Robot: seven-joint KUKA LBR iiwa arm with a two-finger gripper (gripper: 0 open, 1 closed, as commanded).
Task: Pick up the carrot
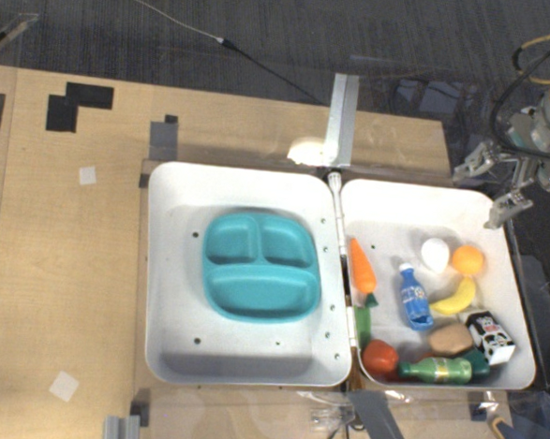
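the carrot (362, 267) lay untouched along the left wall of the right bin (402, 212), its green top pointing toward the tomato (379, 358), just beside the blue bottle (414, 297). the gripper (499, 189) hung over the bin's upper right corner, well apart from the carrot, its fingers spread with nothing between them. the reach, descent and grasp all remained to be done.

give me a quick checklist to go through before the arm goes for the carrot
1. Orange carrot with green top in view in the right white bin: ok.
2. Carrot unobstructed from above: ok.
3. Room around it: not ok, it lies against the bin's left wall.
4. Blue bottle apart from the carrot: ok.
5. Two-finger gripper over the carrot: not ok, it is at the bin's far right corner.
6. Gripper fingers open: ok.
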